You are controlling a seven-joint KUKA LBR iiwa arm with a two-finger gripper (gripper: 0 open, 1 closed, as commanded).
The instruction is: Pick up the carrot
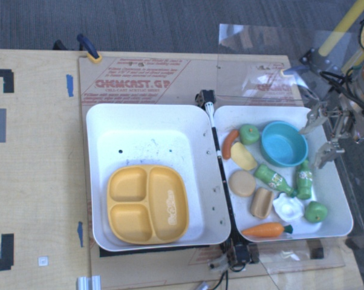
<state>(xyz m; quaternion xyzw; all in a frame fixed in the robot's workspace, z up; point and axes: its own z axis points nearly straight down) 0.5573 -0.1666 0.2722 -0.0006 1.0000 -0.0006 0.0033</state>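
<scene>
A left bin (97, 162) is seen well apart from the gripper, beyond the divider; a yellow divided plate (148, 203) is laid in its near part, and dark specks are scattered on the bare floor above the plate.

The right bin (345, 219) is crowded with toy food. A short orange-red piece (230, 144) is set against its left wall, far across the bin from the gripper; what kind of food it is cannot be made out. The carrot (264, 230) is found along the bin's near wall, below and to the left of the gripper and well apart from it; it is laid almost level, bright orange and tapered to a point at the left, with a small green stub at the right end; nothing is laid over it, and a white lumpy item (289, 208) sits just above its stub.

A blue bowl (283, 144) is placed just to the left of the gripper; a green bottle (303, 181) is stood below the gripper, and a green apple (316, 211) lies lower still.

The gripper (328, 139) is held over the bin's right rim, with no object seen in it; its metal parts are tangled with cables and blurred against the dark floor, so whether it is wide or narrow cannot be told; the arm behind it is cut off by the frame's right side.
</scene>
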